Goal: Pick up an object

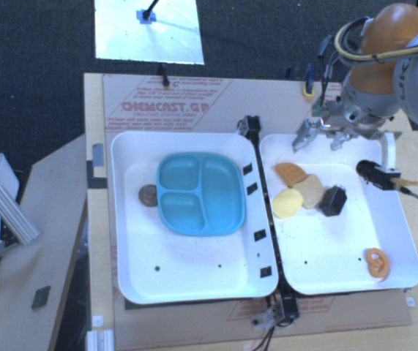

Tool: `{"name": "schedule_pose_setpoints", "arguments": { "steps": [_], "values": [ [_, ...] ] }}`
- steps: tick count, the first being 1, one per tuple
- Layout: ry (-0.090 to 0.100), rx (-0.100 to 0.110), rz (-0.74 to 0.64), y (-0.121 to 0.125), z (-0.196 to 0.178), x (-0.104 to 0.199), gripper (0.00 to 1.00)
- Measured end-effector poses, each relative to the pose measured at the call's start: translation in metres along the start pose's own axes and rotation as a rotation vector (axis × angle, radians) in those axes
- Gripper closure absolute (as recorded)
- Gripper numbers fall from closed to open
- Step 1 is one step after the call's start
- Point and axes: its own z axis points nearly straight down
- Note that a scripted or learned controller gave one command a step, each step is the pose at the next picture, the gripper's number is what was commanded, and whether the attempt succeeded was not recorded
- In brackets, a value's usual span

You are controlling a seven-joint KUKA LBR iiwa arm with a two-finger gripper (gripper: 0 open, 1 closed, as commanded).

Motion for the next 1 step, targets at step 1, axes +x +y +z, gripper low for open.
{"name": "schedule_pose_setpoints", "arguments": {
  "steps": [1],
  "values": [
    [0.0,0.002,0.002,-0.0007,0.0606,-0.004,0.0]
  ]
}}
